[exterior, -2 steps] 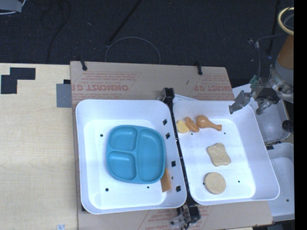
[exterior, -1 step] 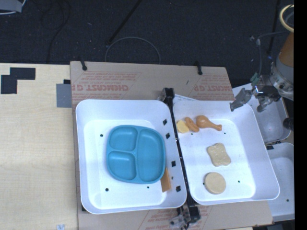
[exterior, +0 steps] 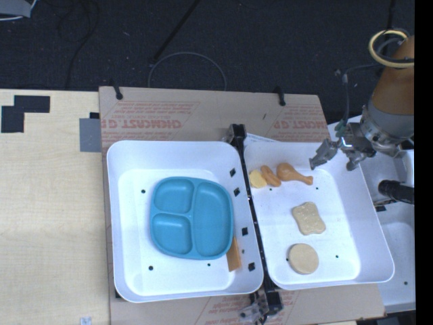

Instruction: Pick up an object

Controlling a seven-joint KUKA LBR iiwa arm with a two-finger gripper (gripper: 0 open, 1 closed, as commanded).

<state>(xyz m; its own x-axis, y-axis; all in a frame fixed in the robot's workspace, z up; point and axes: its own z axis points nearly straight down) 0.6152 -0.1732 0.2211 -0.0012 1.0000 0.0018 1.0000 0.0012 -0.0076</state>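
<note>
Your gripper [exterior: 342, 153] hangs over the upper right corner of the right bin [exterior: 379, 249], its two dark fingers splayed apart with nothing between them — the approach step, by the look of it, with no pick begun. The likeliest targets lie in that same bin: a drumstick-shaped toy [exterior: 293, 174] nearest the gripper, just left of it, touching an orange sausage-like piece [exterior: 270, 176] and a pale yellow lump [exterior: 257, 179] hard against the bin's left wall. Lower down, well apart from those, sit a bread-slice shape [exterior: 308, 218] and a round biscuit-like disc [exterior: 303, 258].

Your next move calls for a short shift left and a descent over one piece; the drumstick looks the closest choice, though its neighbours crowd it and the fingers could catch two at once. The bread slice and disc lie flat and alone — easier to straddle, harder to get under.

The left bin [exterior: 128, 181] carries a blue divided plate [exterior: 190, 217], with a thin brown stick [exterior: 233, 254] at its lower right edge. Both bins rest on a cardboard sheet [exterior: 183, 117] atop a pale wooden bench [exterior: 47, 202]; beyond it, dark carpet [exterior: 203, 32] strewn with cables.
</note>
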